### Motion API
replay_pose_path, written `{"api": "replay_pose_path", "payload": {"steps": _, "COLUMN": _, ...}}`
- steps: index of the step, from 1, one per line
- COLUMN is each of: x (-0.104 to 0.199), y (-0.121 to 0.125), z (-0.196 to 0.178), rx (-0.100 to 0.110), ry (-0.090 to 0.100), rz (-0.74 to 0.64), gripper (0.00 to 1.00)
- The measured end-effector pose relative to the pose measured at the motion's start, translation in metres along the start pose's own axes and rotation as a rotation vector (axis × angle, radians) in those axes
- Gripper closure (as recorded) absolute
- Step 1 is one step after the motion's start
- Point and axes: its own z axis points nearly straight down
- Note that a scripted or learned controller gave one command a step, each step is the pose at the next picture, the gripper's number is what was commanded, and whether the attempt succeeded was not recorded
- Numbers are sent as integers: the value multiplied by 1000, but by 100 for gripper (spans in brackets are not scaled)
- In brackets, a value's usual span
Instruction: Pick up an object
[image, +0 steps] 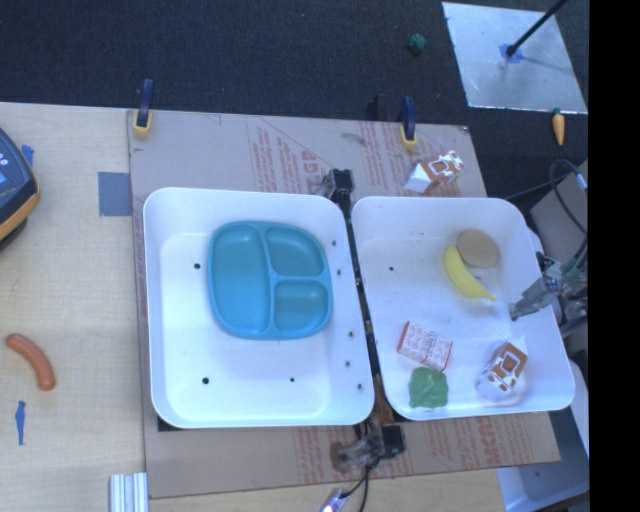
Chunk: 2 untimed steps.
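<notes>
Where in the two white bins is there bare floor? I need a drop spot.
Left white bin: bare strip below and left of the blue divided plate. Right white bin: bare upper-left, beside the yellow banana. Its lower half is crowded: red-white packet, green lump, small carton.

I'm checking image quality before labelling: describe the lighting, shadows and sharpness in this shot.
Camera view: bright even light, with the white bins close to washed out; soft faint shadows beside the blue plate and the banana; overall slightly soft, so print on the small packet is unreadable; the gripper at the right rim is blurry and small.
</notes>
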Motion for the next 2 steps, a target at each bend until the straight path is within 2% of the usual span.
{"api": "replay_pose_path", "payload": {"steps": 1, "x": -1, "y": 57, "z": 64, "rx": 1, "ry": -1, "rz": -2, "gripper": 0}}
{"api": "replay_pose_path", "payload": {"steps": 2, "x": 1, "y": 105, "z": 152, "rx": 1, "ry": -1, "rz": -2, "gripper": 0}}
